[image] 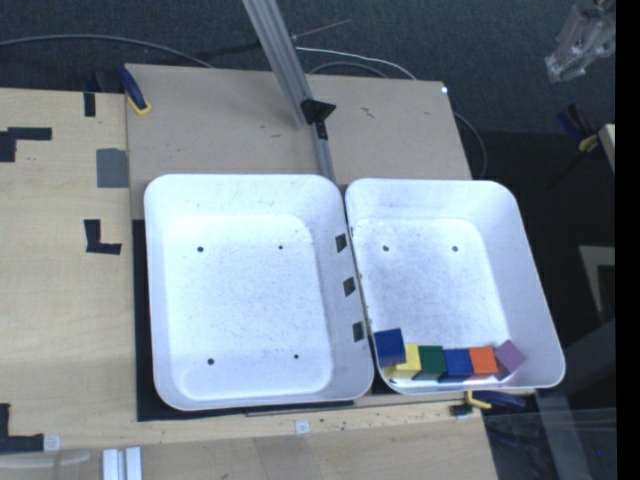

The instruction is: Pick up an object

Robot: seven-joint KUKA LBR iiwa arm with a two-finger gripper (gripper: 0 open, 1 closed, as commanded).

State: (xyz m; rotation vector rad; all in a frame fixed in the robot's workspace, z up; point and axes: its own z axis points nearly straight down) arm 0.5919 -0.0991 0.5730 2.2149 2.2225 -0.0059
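Pincer (580,43) sits high at the top right corner of the view, off the counter (230,138) and well apart from both bins. It is blurred and pale against the dark floor; you cannot tell whether it is open or closed, and nothing shows in it.

Left bin (240,288): bare floor, a few dark dots. Right bin (450,278): all the blocks are here, packed in a row along its near edge, toward the near left corner. In order from the left: blue block (388,345) resting partly on a yellow block (405,366), then green (431,359), a second blue (457,363), orange (482,360), and purple (509,354) at the right end, tilted against the rising wall.

Step in hand, as judged: the approach, no pick yet begun.

Notes for doing it well:
- The row touches side to side, so a finger has little room between neighbours. Choose an end piece.
- The upper blue block looks the best target: it stands proud of the rest, and its sides appear free.
- Purple is second choice, but the sloped wall just beside it may foul a finger.
- Come straight down, with the fingers spanning across the row rather than along it.
- Mind the near wall; the blocks lie just beside it.
- Lift slowly; yellow below may drag along.
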